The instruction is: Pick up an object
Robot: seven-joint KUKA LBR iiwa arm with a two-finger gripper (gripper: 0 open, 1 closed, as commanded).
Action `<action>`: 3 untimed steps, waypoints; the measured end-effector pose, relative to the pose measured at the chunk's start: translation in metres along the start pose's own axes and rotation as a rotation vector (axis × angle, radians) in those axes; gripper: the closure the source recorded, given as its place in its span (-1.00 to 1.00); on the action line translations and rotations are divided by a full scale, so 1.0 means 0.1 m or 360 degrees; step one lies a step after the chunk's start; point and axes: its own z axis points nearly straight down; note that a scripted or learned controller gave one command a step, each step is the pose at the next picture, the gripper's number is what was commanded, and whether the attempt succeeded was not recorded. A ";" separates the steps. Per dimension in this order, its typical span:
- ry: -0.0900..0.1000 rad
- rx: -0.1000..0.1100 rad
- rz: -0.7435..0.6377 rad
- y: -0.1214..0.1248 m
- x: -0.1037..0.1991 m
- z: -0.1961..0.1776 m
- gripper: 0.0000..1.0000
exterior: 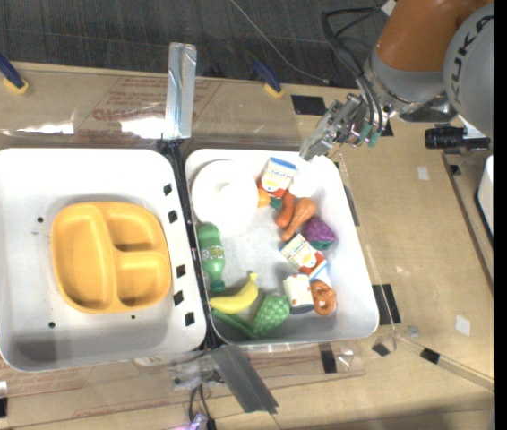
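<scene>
Left bin holds a yellow divided tray. Right bin has a white plate, green bottle, banana, carrot, purple grapes, pretzel and small cartons. Tool hangs over that bin's back right corner, nothing in it; can't tell its opening.

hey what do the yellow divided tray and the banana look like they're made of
The yellow divided tray looks like molded plastic with a matte to slightly satin finish: uniform color, rounded compartment walls, soft highlights. The banana looks like a plastic toy: flat even yellow, smooth skin, a faint sheen, no bruising. Both bins also look like white plastic. Rubber or foam can't be ruled out for the banana.
</scene>
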 end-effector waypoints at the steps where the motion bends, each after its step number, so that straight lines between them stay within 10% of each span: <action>1: 0.0007 0.0002 0.0016 -0.11 0.51 0.36 1.00; 2: 0.0009 0.0003 0.0407 0.42 0.22 1.12 1.00; 3: -0.0016 -0.0009 0.0586 -0.09 0.15 -0.19 1.00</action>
